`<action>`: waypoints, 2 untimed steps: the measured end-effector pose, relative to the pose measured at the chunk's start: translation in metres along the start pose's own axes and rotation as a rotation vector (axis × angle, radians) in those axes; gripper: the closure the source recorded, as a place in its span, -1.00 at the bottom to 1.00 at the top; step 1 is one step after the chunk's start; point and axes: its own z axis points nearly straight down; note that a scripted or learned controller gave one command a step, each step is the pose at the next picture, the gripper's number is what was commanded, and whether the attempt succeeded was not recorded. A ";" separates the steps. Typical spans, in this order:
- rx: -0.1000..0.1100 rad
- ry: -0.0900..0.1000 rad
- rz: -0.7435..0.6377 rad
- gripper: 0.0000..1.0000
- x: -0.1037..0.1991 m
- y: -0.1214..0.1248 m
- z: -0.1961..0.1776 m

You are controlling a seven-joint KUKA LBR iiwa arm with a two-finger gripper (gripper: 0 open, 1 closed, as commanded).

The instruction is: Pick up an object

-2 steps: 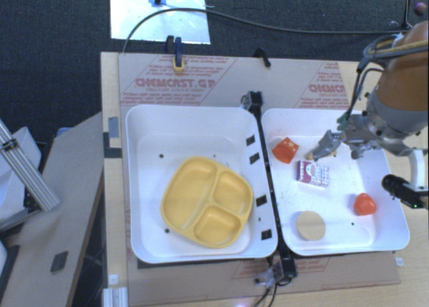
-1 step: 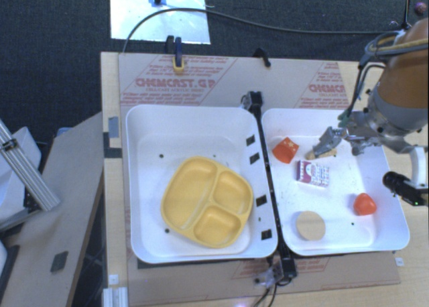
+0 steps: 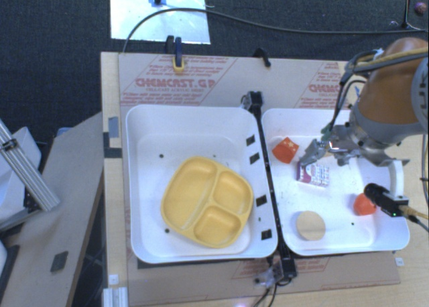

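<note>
a yellow divided plate [image 3: 207,202] lies in the left white bin [image 3: 144,165], on a brown board [image 3: 221,74].

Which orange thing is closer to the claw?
The orange block near the divider, just left of the claw. The other orange piece sits farther off, toward the bin's right side.

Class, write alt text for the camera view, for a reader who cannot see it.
A grey-and-orange robot arm reaches into the right white bin, its gripper over a small purple packet, beside an orange block, a wooden disc and an orange piece. The left bin holds a yellow divided tray.
</note>
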 end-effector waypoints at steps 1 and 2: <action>0.000 0.000 0.001 -1.00 0.001 -0.001 0.041; 0.000 0.000 0.001 -1.00 -0.002 0.004 0.085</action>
